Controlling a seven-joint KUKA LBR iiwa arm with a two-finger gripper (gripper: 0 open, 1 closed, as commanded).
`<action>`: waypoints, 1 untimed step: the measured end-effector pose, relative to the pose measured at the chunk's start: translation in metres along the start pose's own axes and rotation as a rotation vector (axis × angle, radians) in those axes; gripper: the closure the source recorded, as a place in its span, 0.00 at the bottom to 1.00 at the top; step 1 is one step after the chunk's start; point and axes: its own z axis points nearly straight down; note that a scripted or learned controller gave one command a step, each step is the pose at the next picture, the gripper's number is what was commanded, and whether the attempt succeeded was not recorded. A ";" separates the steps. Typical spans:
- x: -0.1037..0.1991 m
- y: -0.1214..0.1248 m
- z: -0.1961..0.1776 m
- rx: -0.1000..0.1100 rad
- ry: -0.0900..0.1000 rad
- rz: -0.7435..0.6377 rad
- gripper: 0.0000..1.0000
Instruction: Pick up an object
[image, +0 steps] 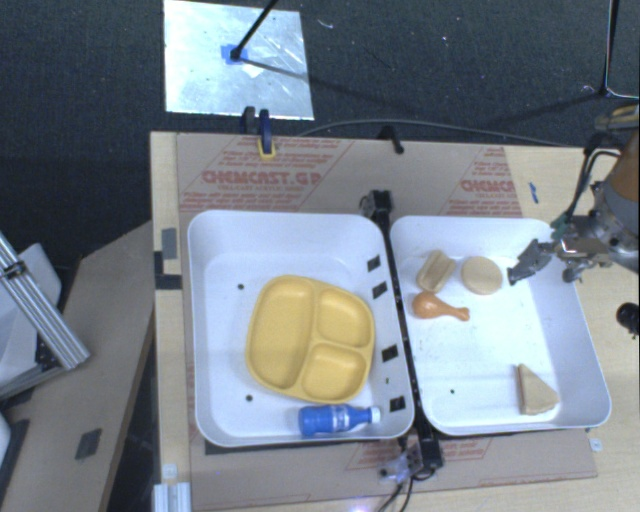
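White plastic underfoot for all of it: right bin (575, 345) as the reference, left bin (215, 300) hard against its left wall. Approach step, by the look of things; nothing lifted yet, nothing gripped. Gripper (550, 268) hanging over the right bin's upper right part, low and slanted, reaching in across the right wall. Fingers (527, 264) apart, as far as can be judged from the slant, with only bare bin floor showing between them; touching no object. Candidates for the pick, all inside the right bin: a pale disc (481, 275) in the upper middle, just beside the leading fingertip and closest to hand; a tan roll (435, 270) in the upper left; an orange drumstick (438, 308) below the roll, near the left wall; a beige wedge (536, 390) alone in the lower right corner, well apart from the others. Outside the right bin, in its neighbour: a yellow tray (310, 335) and a blue bottle (335, 419), out of easy reach. Next, probably: shift toward the disc, centre over it, go down to the bin floor with the jaws spread wider than the disc, then close and raise. Likely trouble: a low, rounded shape, apt to slip out or get nudged toward the roll.
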 end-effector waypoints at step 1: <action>0.000 0.002 -0.006 -0.011 -0.002 -0.003 0.00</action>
